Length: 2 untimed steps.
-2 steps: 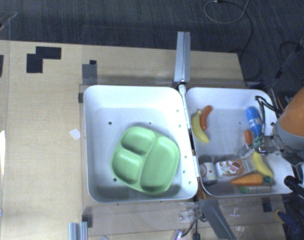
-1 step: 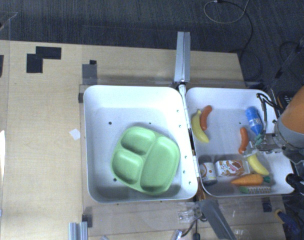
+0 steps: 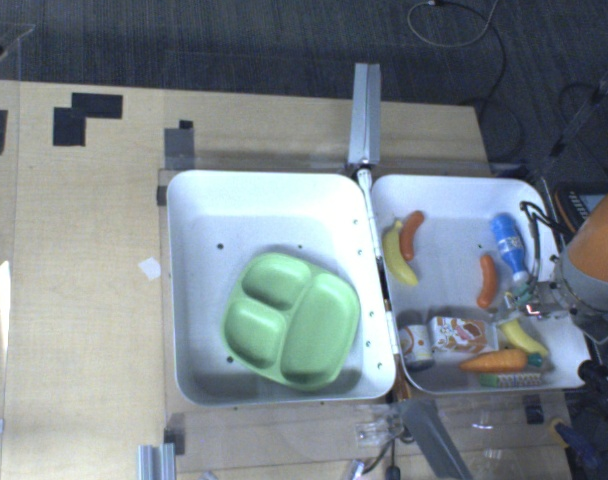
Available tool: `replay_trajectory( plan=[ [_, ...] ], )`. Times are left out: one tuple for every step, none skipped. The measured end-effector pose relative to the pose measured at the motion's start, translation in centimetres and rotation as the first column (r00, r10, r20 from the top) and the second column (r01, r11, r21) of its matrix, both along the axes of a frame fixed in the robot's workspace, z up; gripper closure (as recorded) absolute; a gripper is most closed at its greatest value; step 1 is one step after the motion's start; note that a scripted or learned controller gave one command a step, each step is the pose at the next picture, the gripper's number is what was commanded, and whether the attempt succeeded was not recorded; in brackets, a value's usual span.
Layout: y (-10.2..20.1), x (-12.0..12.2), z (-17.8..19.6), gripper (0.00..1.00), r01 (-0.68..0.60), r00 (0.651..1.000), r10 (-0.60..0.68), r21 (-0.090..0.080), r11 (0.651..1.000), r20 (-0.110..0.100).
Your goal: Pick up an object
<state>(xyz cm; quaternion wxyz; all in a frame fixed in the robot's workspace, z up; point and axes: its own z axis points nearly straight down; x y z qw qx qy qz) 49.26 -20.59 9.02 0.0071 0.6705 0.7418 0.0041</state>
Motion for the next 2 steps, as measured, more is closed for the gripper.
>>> replay_trajectory(
  plan=[
    [2.70,1.10,9.83,1.00,-0.029,1.000,0.029,0.002,1.000,-0.010],
    [2.70,1.09,9.83,0.00,-0.029,1.000,0.029,0.002,1.000,-0.010]
  ],
)
